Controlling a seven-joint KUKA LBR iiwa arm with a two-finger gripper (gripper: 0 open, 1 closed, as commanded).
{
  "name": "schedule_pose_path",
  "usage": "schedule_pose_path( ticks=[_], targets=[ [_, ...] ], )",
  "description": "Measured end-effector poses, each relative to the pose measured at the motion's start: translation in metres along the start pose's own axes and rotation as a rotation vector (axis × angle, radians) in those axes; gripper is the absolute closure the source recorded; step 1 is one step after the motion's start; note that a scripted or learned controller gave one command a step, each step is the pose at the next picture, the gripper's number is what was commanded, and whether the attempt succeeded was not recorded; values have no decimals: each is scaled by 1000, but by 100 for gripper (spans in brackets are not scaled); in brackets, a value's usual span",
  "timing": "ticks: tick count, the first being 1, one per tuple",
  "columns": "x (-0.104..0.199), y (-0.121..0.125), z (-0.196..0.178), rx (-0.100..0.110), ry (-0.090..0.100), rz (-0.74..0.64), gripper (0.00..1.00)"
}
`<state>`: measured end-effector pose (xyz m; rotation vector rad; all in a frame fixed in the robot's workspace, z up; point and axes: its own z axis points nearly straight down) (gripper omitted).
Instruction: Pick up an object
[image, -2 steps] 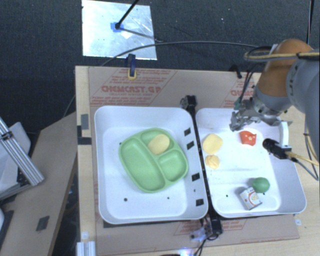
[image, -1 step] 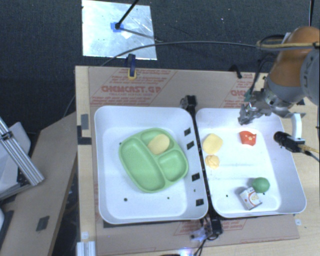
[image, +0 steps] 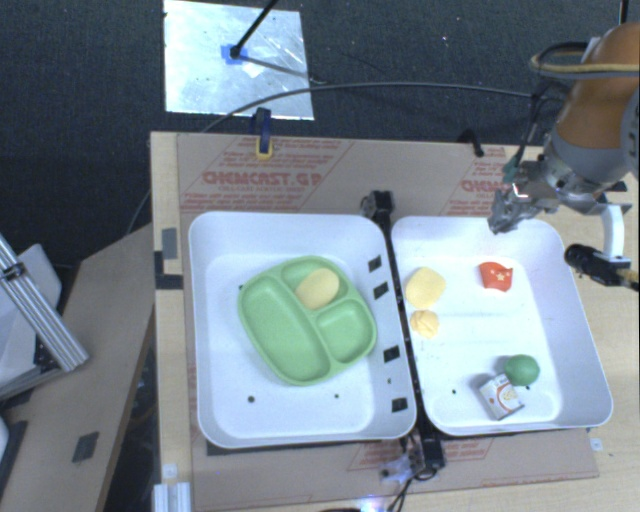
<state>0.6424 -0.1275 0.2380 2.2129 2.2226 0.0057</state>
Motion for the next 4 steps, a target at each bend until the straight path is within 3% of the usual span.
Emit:
schedule_pose_path(
  ticks=[1,2,4],
  targets=[
    [0,2,-36,0,0,-1,100],
    [39,-15,-29,6,1,-3,100],
    [128,-71,4,8,3,-4,100]
  ],
)
